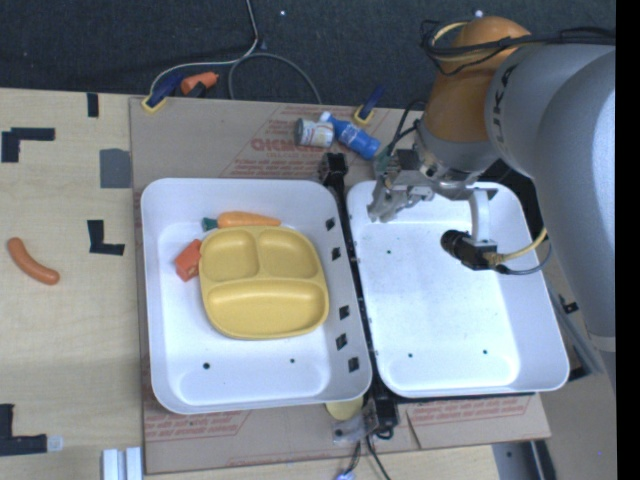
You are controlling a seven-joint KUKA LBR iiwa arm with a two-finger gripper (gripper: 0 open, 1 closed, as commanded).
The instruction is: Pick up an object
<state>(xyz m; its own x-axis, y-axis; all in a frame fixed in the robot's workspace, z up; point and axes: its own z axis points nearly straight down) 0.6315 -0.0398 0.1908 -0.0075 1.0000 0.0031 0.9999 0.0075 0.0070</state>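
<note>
Reaching in from 3 o'clock, the grey arm (560,118) is seen bent over the right bin (450,308), its orange band (470,78) at about 1 o'clock of the view. The gripper (385,206) is held low over the bin's 11 o'clock corner, close to the divider between the bins. Whether its claw is spread or pressed together cannot be told; nothing is seen between the tips. A black fitting with a yellow cable (478,250) is noted on the wrist at 3 o'clock of the gripper.

Objects for picking are all in the left bin (170,368). One yellow divided plate (264,280) with three compartments lies flat at the bin's centre. One toy carrot (245,220), orange with a green top, lies touching the plate's 12 o'clock rim. One smaller orange-red piece (188,259) lies against the plate's 9 o'clock edge; its kind cannot be told.

Count: two white bins, one plate, one carrot, one orange-red piece. One toy sausage (33,261) lies on the bench at 9 o'clock, well apart from the bins.
</note>
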